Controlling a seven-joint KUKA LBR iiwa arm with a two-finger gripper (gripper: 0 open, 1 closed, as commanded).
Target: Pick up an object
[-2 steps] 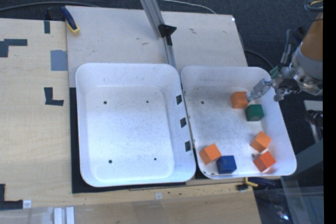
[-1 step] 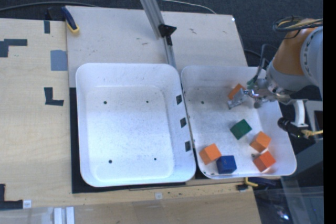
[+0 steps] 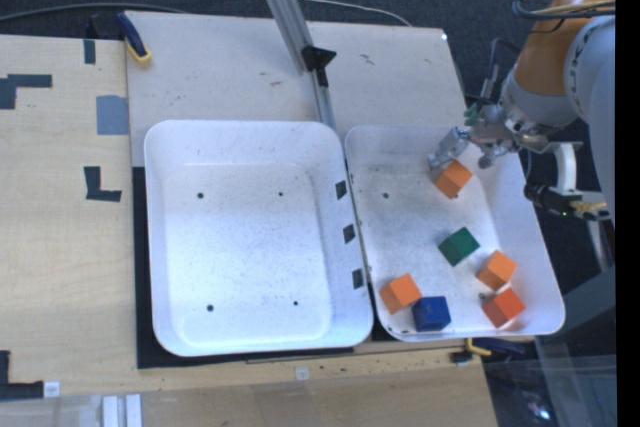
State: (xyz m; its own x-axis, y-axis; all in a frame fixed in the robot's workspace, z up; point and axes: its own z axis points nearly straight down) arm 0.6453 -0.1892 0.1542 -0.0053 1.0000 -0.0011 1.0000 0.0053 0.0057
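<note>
My gripper (image 3: 466,156) hangs over the far right part of the right bin (image 3: 400,165), fingers spread open, nothing between them. An orange cube (image 3: 453,178) sits on the bin floor just below the left finger, close to it. Nearer the front lie a green cube (image 3: 459,245), an orange cube (image 3: 497,269), a red-orange cube (image 3: 503,306), another orange cube (image 3: 401,292) and a blue cube (image 3: 432,313).
The left bin (image 3: 170,215) stands beside the right one, their rims touching at the middle. A slanted metal rail (image 3: 285,5) crosses the bench behind the bins. The arm's orange band (image 3: 560,35) rises at the right edge.
</note>
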